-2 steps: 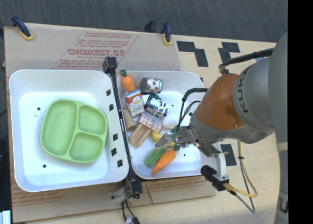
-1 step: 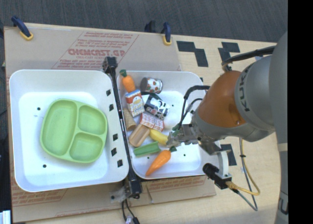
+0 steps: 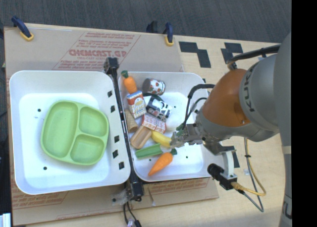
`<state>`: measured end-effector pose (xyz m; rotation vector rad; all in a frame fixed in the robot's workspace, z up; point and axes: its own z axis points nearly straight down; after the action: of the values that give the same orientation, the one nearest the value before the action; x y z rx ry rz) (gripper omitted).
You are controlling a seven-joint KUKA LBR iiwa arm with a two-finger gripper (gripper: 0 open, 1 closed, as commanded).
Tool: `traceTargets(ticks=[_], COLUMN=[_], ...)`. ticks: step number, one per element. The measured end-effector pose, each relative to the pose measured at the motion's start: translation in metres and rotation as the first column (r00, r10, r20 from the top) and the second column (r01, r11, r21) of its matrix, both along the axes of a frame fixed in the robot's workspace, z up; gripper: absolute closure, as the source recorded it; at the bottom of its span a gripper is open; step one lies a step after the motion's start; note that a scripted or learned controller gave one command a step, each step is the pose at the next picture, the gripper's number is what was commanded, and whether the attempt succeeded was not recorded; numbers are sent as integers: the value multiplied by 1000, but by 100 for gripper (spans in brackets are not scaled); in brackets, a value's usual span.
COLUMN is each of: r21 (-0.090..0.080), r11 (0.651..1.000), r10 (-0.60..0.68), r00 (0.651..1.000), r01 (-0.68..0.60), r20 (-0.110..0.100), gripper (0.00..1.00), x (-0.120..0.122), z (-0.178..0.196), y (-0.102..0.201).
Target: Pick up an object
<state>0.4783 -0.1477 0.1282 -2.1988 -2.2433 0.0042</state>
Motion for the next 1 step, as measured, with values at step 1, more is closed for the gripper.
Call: traceTargets(ticks=[1], r21=[-2], r11=[1000], r10=[6], r00=[1000], r01=[-6], r20=[1], gripper=[100], x=[1], z=[10], y=[0])
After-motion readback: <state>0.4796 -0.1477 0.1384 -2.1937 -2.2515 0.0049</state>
